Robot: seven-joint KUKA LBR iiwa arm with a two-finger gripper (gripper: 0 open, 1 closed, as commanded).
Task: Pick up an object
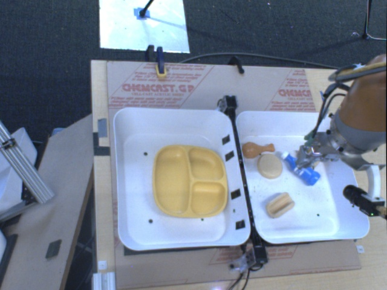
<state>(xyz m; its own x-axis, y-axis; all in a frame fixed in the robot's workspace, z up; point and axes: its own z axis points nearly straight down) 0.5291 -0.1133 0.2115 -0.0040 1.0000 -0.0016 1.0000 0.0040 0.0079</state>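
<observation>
Two white bins sit side by side on the bench; nearest me in the right bin [338, 225] lies a bread roll [280, 205]. Beyond it, a round cream piece [270, 165], with a small blue object [303, 170] at its three o'clock. The gripper [310, 154] hovers right above the blue object. Nothing looks lifted yet, I'd say; grasping and raising remain.
</observation>
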